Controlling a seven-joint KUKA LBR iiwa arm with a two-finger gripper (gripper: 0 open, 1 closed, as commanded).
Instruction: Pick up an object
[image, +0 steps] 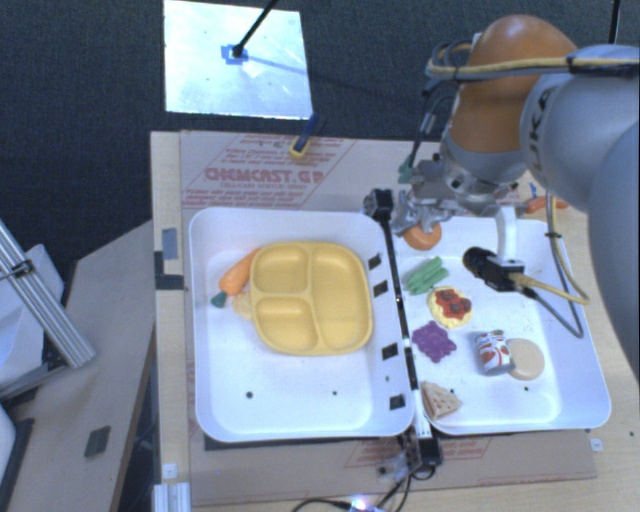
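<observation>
My gripper (418, 218) hangs low over the far left corner of the right bin (570, 400). Directly under it lies a small orange round object (424, 238), partly covered by the gripper body. Whether they touch is unclear. Nearer in the same bin are green beans (425, 273), a pizza slice (450, 306), purple grapes (434, 342), a small can (490, 351), a tan round cookie (526, 359) and a sandwich wedge (440, 400).
The left bin (215, 390) holds a yellow divided plate (305, 298) with a carrot (236, 272) at its left edge. A black fitting with a cable (492, 267) hangs over the right bin. The divider between the bins (398, 320) runs just left of the gripper.
</observation>
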